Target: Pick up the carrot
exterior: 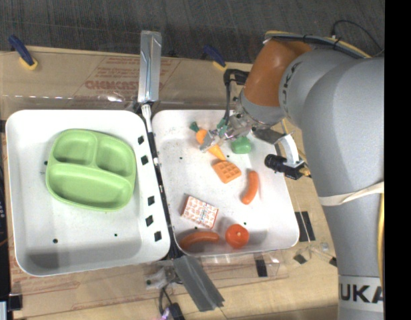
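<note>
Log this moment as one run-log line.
stage: reaching | end effector: over right bin, at carrot | carrot: lying in bin | green tray: left bin

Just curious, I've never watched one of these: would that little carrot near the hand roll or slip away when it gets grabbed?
Probably a bit. The carrot looks small, tapered and smooth like moulded plastic, so it may squirt from a pinch. It likely weighs little, and a nudge from the hand could spin it across the slick white bin.

A robotics lab: left of the claw, two white bins sit clamped on a cardboard-covered tabletop, toy food just below it.
</note>
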Action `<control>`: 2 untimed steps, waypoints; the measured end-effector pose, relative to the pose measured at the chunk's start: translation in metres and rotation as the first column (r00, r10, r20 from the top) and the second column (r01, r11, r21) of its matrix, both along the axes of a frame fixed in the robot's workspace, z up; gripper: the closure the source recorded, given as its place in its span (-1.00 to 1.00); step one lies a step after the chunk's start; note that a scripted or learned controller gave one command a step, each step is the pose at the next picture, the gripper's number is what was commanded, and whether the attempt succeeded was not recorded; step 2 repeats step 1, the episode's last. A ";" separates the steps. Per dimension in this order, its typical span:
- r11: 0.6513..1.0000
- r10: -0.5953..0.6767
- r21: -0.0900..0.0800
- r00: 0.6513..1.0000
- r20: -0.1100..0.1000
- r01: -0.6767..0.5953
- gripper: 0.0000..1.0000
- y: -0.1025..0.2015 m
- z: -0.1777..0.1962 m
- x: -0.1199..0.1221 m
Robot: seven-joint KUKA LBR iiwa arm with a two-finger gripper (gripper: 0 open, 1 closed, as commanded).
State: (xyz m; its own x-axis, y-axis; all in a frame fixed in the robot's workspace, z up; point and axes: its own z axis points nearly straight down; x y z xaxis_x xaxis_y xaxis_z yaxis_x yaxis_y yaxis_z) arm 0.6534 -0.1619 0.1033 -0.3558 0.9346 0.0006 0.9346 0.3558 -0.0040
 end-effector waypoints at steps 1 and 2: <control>1.000 0.018 0.000 1.000 0.006 -0.018 1.00 0.041 0.100 0.004; 1.000 0.018 0.000 1.000 0.006 -0.018 1.00 0.041 0.100 0.004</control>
